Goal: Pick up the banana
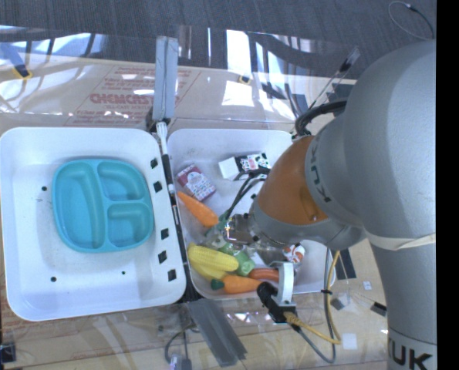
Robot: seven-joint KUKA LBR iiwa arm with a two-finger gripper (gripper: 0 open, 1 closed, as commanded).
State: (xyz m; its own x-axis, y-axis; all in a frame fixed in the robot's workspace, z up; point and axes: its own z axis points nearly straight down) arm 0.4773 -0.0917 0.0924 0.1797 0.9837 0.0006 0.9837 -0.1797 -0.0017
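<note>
Tool (231, 230), its grip state impossible to tell, hovers just above the banana (211, 261); likely light, stiff, smooth plastic, best pinched mid-length.

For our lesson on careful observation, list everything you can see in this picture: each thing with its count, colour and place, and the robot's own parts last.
Shallow white plastic bins: two, white, side by side on the bench.
Turquoise divided plastic plate: one, turquoise, in the left bin.
Yellow toy banana: one, yellow, near front of the right bin.
Orange toy carrots: two, orange, right bin; one mid-left, one at the front edge.
Small red-and-white packet: one, right bin, upper left.
Small white printed box: one, right bin, near the back.
Green toy piece: one, green, beside the banana; kind unclear.
Grey robot arm with orange band: one, over the right bin.
Tool: one, low above the banana.
</note>
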